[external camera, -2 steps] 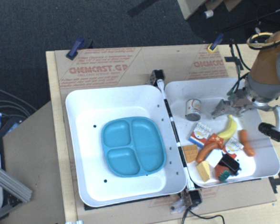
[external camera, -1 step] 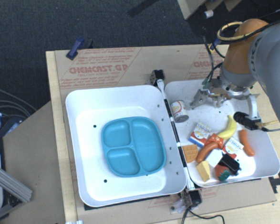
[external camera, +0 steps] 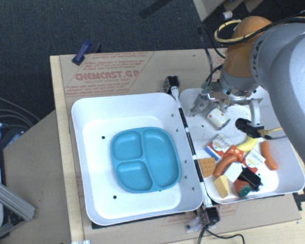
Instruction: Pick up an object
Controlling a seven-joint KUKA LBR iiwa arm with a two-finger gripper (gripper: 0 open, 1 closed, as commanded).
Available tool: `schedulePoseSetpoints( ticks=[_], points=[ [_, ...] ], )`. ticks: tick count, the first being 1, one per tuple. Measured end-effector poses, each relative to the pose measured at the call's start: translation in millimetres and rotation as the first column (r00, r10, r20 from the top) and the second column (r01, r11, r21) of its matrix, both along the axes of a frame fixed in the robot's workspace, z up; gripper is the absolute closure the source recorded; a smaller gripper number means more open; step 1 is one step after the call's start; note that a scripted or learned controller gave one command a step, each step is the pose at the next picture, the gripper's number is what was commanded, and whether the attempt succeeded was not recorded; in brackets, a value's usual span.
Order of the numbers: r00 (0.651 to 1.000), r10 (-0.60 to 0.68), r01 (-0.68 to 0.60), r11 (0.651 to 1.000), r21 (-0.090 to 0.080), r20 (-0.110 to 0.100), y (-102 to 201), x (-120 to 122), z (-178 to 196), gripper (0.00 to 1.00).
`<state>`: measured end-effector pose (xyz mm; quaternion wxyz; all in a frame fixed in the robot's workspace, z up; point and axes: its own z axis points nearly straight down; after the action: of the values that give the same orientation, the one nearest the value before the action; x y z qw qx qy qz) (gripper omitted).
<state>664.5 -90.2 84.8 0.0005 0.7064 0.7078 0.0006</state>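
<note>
My gripper (external camera: 207, 103) hangs over the far left part of the right bin (external camera: 297, 179), under the orange wrist band. Just below it lies a small white block (external camera: 218, 118), apart from the rest. Nearer the front the bin holds a pile: an orange sausage (external camera: 229, 159), a second sausage (external camera: 269, 155), a yellow banana (external camera: 247, 146), a white packet with blue and red print (external camera: 215, 146), a brown cracker (external camera: 207, 166), a cheese wedge (external camera: 221, 186) and a black and green toy (external camera: 247, 182). I see nothing held by the gripper.
The left bin (external camera: 86, 149) holds a blue divided plate (external camera: 144, 159). The grey arm (external camera: 289, 72) covers the right bin's far right side. A black clip (external camera: 171, 83) sits at the far end of the wall between the bins. A blue item (external camera: 82, 53) lies on the bench's far left corner.
</note>
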Motion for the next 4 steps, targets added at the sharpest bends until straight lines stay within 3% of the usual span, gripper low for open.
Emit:
schedulePoseSetpoints(
  ticks=[1, 2, 3, 4],
  points=[
    [1.000, -0.003, 0.003, 1.000, 0.000, -0.004, -2.2, -59.9, -0.4, 0.00],
    [1.000, -0.003, 0.003, 1.000, 0.001, -0.003, -2.1, -59.4, 9.9, 1.00],
    [1.000, -0.001, 0.001, 1.000, 0.000, -0.001, 32.1, -87.8, 100.1, 1.00],
    [1.000, -0.001, 0.001, 1.000, -0.001, -0.001, 34.1, -125.8, 184.2, 1.00]
  ],
)
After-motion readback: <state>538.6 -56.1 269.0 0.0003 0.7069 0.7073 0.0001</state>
